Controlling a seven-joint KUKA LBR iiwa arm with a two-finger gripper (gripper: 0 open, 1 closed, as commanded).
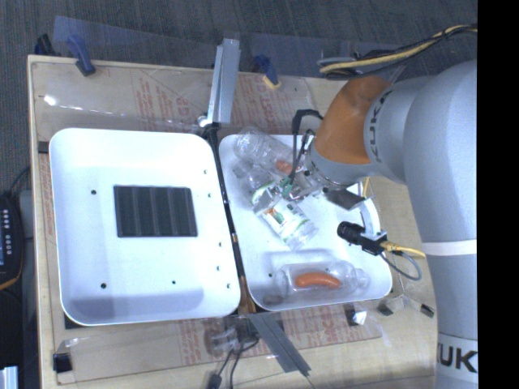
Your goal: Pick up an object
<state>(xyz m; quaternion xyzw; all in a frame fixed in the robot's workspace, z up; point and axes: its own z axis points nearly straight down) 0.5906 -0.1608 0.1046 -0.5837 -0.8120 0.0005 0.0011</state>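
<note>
With its jaw state impossible to tell, the grey arm's gripper (298, 183) should descend squarely onto the clear green-labelled plastic bottle (285, 217) at its seven o'clock.

Grey arm (422, 136) reaches from the right into the right bin (251, 286), over clear plastic bottles (288, 221); left bin (81, 177) holds a dark grate (155, 211).

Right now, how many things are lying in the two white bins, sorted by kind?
Clear plastic bottles or containers: 3, namely the crumpled bottle, the labelled bottle and the container with something orange inside.
Dark ridged panel: 1.
Total: 4.
</note>
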